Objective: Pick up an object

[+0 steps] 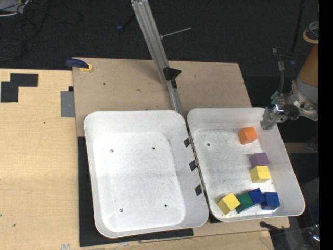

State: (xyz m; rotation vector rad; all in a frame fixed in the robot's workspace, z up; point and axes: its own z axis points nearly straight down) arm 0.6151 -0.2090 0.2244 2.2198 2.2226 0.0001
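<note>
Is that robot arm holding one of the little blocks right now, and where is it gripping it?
Nothing is held. The end effector sits above the right bin's far rim, apart from the orange block.

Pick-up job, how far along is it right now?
Nothing looks done yet: the orange cube, purple block, two yellow cubes, green block and two blue cubes all lie in the right white bin. The end effector hovers at its far right rim, nearest the orange cube. Descending, grasping and lifting remain.
</note>
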